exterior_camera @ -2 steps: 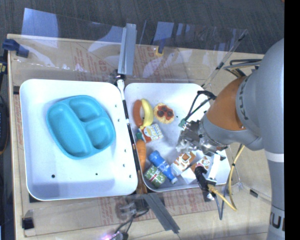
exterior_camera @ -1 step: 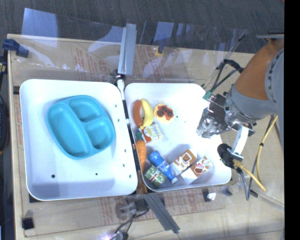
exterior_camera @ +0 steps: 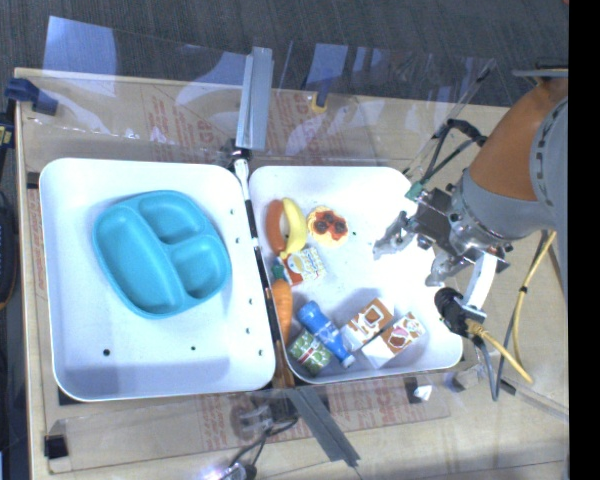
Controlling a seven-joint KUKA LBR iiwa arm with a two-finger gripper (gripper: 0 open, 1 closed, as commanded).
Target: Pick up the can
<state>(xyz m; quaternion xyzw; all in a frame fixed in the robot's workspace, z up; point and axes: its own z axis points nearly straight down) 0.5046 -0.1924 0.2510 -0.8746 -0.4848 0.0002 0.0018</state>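
Observation:
The can (exterior_camera: 307, 351) is small and green with a patterned label. It lies in the near left corner of the right bin (exterior_camera: 375, 180), beside a blue bottle (exterior_camera: 323, 330). My gripper (exterior_camera: 390, 240) hangs over the right middle of that bin, above bare white floor, up and to the right of the can and well apart from it. Nothing is seen in the gripper.
The right bin also holds a banana (exterior_camera: 295, 225), a sausage (exterior_camera: 275, 224), a carrot (exterior_camera: 282, 306), a round pizza toy (exterior_camera: 327, 225), a small packet (exterior_camera: 306, 264) and two cartons (exterior_camera: 368, 321) (exterior_camera: 404, 333). A blue divided plate (exterior_camera: 160, 251) fills the left bin (exterior_camera: 70, 348).

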